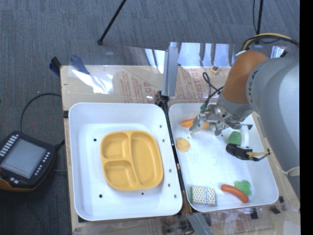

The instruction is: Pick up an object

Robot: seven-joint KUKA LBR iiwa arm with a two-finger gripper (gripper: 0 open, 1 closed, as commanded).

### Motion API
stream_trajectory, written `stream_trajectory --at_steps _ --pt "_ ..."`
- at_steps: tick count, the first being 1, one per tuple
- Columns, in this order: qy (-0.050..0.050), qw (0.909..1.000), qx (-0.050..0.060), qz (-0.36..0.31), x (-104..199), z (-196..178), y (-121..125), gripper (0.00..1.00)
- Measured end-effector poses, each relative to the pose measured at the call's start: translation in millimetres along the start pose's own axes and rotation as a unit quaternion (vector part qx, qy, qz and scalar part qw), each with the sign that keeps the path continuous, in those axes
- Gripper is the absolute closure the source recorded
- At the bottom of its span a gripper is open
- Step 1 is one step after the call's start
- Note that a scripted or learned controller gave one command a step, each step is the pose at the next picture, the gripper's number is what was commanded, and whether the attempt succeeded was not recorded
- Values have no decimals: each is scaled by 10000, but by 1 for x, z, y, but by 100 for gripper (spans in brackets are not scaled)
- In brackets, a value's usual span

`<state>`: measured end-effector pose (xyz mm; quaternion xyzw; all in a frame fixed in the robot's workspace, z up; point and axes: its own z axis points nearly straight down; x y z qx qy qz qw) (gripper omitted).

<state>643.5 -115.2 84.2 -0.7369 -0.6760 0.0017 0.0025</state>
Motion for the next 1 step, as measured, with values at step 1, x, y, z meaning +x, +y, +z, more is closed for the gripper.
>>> stream_trajectory --at_steps 1 --pt "6 9997 9 262 37 0 -3 0"
